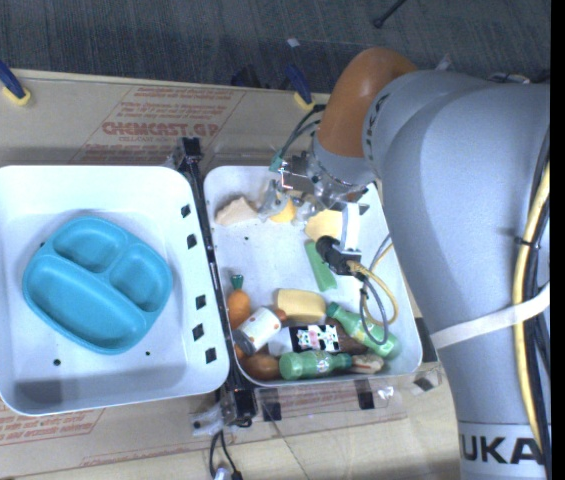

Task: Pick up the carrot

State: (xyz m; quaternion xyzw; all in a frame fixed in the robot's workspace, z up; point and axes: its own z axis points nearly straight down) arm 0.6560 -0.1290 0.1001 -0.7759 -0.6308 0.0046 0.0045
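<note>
Carrot, small, orange, green-topped: against left wall of right-hand shallow white bin, just beside white cylindrical can, well apart from gripper. Two-finger gripper on grey arm with orange band: low over bin's far end, near pale wedge-shaped piece; finger state impossible to tell. Blue three-compartment tray: flat in left-hand white bin.

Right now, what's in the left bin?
The left bin holds one blue divided tray with three compartments. Whatever lies under the tray is covered. The carrot is in the right bin.
</note>
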